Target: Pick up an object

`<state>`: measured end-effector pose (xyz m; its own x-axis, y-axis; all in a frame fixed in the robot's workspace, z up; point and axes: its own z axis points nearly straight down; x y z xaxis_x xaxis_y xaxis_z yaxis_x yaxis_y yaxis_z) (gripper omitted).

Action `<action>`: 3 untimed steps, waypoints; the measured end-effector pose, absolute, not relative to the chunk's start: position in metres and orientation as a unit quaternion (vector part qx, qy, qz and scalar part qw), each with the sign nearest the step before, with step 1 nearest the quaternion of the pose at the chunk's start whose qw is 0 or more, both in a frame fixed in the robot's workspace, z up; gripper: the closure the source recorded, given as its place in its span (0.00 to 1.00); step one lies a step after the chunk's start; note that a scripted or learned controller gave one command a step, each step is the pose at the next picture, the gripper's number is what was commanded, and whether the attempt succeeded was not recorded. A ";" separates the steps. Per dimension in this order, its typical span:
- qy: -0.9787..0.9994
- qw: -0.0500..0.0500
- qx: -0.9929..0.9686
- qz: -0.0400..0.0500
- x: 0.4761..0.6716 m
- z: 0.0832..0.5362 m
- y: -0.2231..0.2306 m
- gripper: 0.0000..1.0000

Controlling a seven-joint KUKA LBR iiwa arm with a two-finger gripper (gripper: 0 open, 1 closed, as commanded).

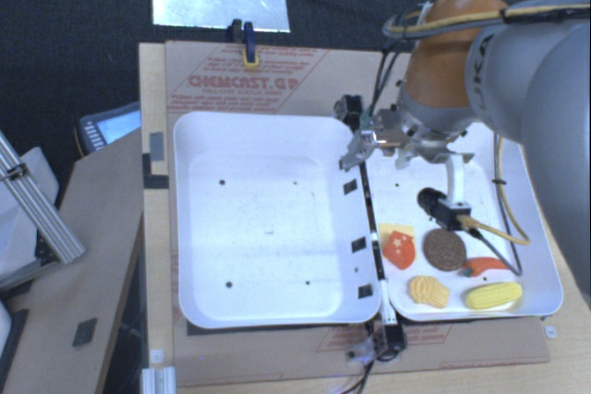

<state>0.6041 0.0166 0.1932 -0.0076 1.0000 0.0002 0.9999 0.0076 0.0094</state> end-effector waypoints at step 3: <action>0.708 0.004 0.707 0.003 0.530 0.098 -0.104 0.00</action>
